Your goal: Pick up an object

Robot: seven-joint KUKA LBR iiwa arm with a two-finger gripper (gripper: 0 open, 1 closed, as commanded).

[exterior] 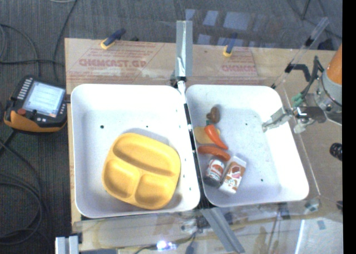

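Approach step, nothing picked yet. Gripper (276,118) hangs over the right bin (278,189) near its right wall, fingers apart, nothing between them. Candidates sit clustered at that bin's left side: carrot (212,134), sausage (213,150), small jar (213,170), carton (233,173). Left bin (89,108) holds a yellow tray (142,170). Next move, I'd judge: travel left, centre over one item, descend.

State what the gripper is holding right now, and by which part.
Nothing is held. The gripper hangs over the right bin near its right edge, apart from the small items by the left wall.
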